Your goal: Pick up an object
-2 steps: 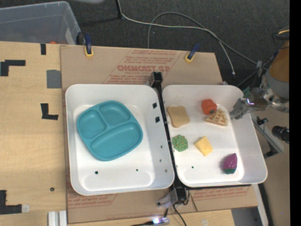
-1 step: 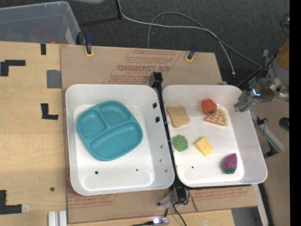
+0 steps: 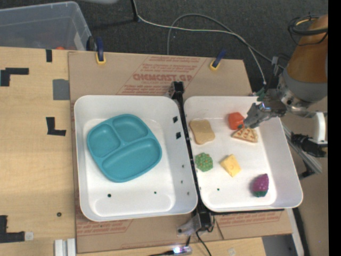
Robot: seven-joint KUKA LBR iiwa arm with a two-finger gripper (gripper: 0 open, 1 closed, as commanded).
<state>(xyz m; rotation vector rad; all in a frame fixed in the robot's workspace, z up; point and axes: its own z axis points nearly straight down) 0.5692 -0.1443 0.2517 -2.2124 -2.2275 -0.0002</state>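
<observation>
The right bin [image 3: 282,159] holds a tan bread slice [image 3: 202,132], a green broccoli piece [image 3: 204,162], a yellow cheese wedge [image 3: 231,165], a purple grape bunch [image 3: 260,185], a red tomato-like piece [image 3: 235,120] and a waffle-patterned wedge [image 3: 245,135]. My gripper [image 3: 251,119] reaches in from the right and hangs low over the bin's upper part, its tip between the red piece and the waffle wedge. Nothing shows between its fingers.
The left bin [image 3: 85,196] holds a teal divided plate [image 3: 124,146]. A black divider clip [image 3: 177,89] sits where the bins meet. Cables arch behind the bins, and a clear plastic tub [image 3: 42,25] stands at the back left.
</observation>
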